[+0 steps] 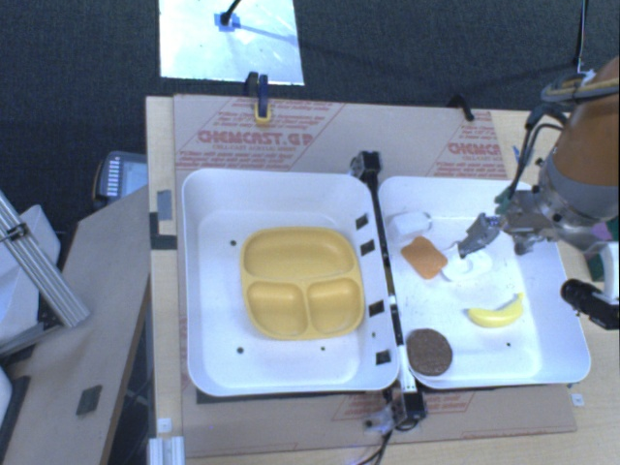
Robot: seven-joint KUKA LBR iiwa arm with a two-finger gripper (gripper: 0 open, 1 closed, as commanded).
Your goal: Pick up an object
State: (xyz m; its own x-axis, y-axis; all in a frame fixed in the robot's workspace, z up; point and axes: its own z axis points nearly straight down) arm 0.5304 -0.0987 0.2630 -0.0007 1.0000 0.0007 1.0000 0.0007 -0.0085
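Dark carpet surrounds a worktop carrying two shallow white bins side by side. One bin, at nine o'clock, holds a single yellow plate with three compartments, lying flat near its middle. One bin, at three o'clock, holds four loose things: one orange sponge-like piece toward ten o'clock, one yellow banana just past centre toward four o'clock, one brown round disc at seven o'clock, and one small white object at eleven o'clock. One grey arm with an orange band reaches in from three o'clock. Its tool hangs over the right bin's upper middle, between the orange piece and the banana, fingers slightly spread and pinching nothing.
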